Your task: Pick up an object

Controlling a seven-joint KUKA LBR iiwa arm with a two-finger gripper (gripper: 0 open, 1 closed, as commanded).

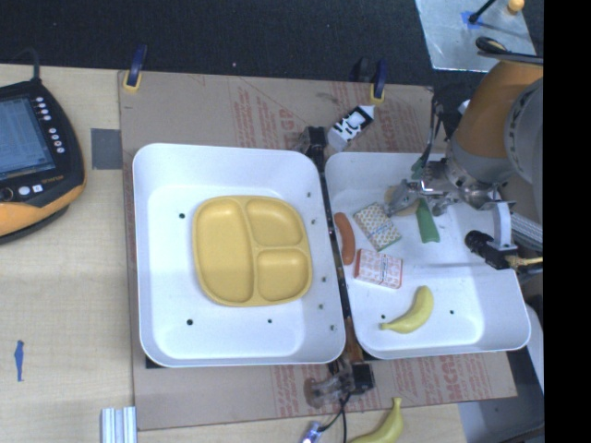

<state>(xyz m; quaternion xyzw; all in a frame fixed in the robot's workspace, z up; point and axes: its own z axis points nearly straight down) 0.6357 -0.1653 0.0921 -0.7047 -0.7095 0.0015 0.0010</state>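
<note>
My gripper [420, 197] hangs over the back of the right bin [480, 332], open, its fingers spread left and right. A green stick-shaped object [427, 223] lies just in front of it, its far end close under the fingers; nothing is held between them. Further left in the same bin lie a patterned packet [378, 226], a red-and-white packet [379, 269] and a brown sausage [344, 236] along the left wall. A yellow banana [410, 312] rests near the front.
The left bin [166, 321] holds a yellow divided plate [251, 249]. A second banana [383, 425] lies on the bench in front of the bins. A black-and-white item [351, 125] sits behind them, and a teach pendant [32, 160] at far left.
</note>
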